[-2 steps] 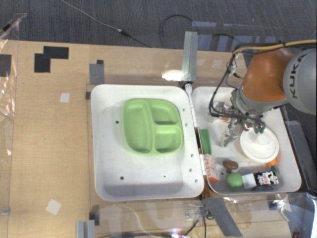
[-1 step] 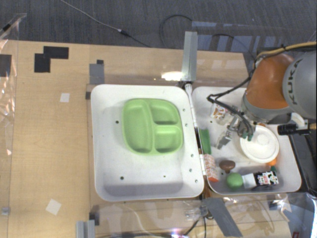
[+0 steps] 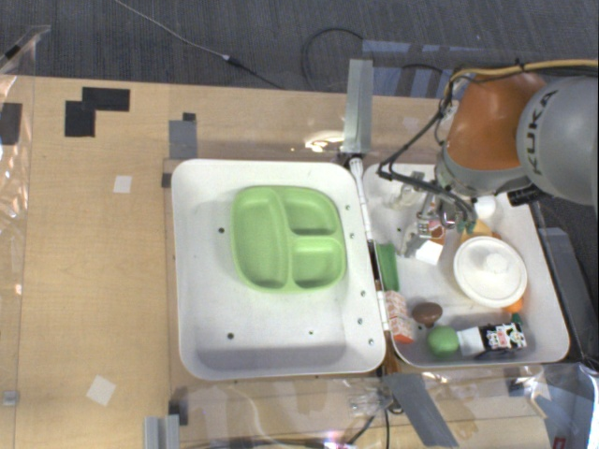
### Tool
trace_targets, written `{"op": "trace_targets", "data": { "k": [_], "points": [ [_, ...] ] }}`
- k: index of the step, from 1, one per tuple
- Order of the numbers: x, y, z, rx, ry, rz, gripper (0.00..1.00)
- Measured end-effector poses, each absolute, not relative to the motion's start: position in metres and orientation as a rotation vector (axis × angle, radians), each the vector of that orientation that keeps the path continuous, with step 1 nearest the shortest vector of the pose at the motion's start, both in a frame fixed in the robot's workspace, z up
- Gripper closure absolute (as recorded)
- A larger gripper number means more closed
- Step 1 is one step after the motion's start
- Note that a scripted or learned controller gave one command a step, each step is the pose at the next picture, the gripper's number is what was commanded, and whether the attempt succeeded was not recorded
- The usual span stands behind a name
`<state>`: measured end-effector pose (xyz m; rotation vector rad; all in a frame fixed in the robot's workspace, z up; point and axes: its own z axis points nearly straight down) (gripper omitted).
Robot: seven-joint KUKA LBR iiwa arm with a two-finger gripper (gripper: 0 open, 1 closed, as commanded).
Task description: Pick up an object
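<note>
My gripper [image 3: 429, 230] hangs low over the upper middle of the right bin [image 3: 552, 340], below the orange band of the arm [image 3: 491, 124]. Just under it lies a small white piece [image 3: 430, 253]. A white round bowl [image 3: 489, 269] sits to its right, over an orange item [image 3: 518, 297]. Nearer the front lie a brown oval object [image 3: 428, 312], a green ball [image 3: 444, 341] and a black-and-white box [image 3: 496, 339]. A green flat stick [image 3: 387, 271] and a red-and-white packet [image 3: 398, 318] lie along the bin's left wall.
The left bin [image 3: 201, 325] holds a light green divided plate [image 3: 286, 238]. A grey post [image 3: 357, 106] stands at the back between the bins. Black cables trail from the arm across the right bin's back edge.
</note>
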<state>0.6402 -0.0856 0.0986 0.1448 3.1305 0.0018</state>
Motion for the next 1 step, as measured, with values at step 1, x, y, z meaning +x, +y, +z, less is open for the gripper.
{"op": "trace_targets", "data": {
  "k": [1],
  "points": [
    [0.6061, -0.0950, 0.0893, 0.252, 3.117, 0.002, 0.00]
  ]
}}
